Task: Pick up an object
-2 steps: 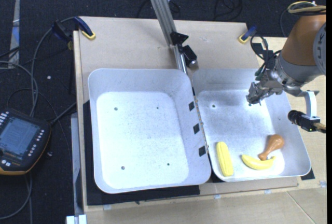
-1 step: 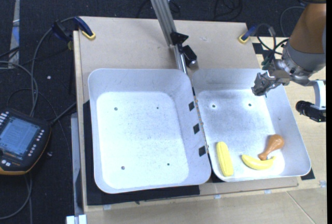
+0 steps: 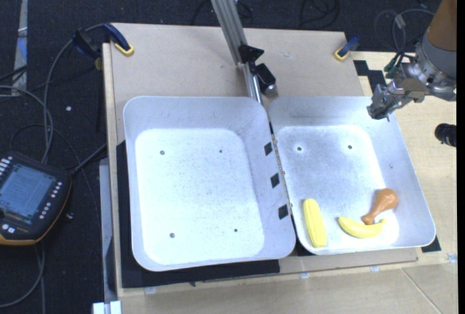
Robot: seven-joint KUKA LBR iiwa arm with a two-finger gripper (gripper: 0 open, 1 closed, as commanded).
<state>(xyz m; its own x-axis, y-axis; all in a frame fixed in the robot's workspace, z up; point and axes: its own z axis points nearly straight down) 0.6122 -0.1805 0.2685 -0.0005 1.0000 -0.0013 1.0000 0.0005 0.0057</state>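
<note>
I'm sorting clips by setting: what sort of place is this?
Probably a robotics lab: a wooden bench bearing two white bins, a teach pendant on the floor, loose cables.

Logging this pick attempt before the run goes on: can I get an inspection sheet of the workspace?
Surface: wooden bench bearing a left bin and a right bin, both white.
Job's things: corn cob, banana and drumstick toy, all at the right bin's near end.
Clutter: nothing seen in the left bin.
Grippers: hand above the right bin's far right corner, holding nothing seen.
Cables: black cables on the floor.
Surroundings: handheld controller at left; metal post.
</note>
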